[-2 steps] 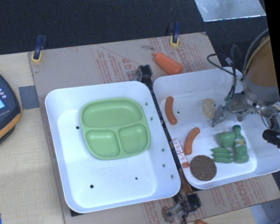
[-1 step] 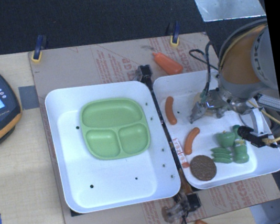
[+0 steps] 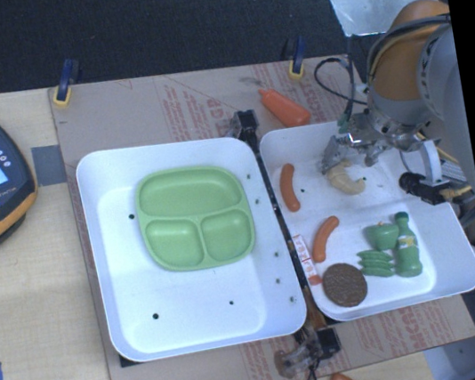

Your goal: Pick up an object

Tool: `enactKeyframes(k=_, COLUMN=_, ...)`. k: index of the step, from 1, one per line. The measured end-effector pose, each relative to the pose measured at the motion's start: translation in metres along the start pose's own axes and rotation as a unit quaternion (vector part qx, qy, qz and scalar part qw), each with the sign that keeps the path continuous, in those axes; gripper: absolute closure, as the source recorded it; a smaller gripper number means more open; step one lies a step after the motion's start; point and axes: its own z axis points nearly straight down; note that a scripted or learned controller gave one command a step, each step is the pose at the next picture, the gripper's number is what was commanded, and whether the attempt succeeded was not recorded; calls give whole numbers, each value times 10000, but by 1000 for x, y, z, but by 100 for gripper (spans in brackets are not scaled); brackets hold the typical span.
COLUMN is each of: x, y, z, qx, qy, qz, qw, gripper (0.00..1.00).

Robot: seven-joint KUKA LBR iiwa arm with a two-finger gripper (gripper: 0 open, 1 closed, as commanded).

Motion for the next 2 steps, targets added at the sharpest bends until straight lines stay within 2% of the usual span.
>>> enactKeyframes(k=1, x=0, y=0, z=-10, qx=8, qy=-2, qz=-22, qw=10000, gripper=100)
enactKeyframes(k=2, x=62, y=0, z=-77, qx=-5, qy=4, qz=3, qw=10000, gripper=100)
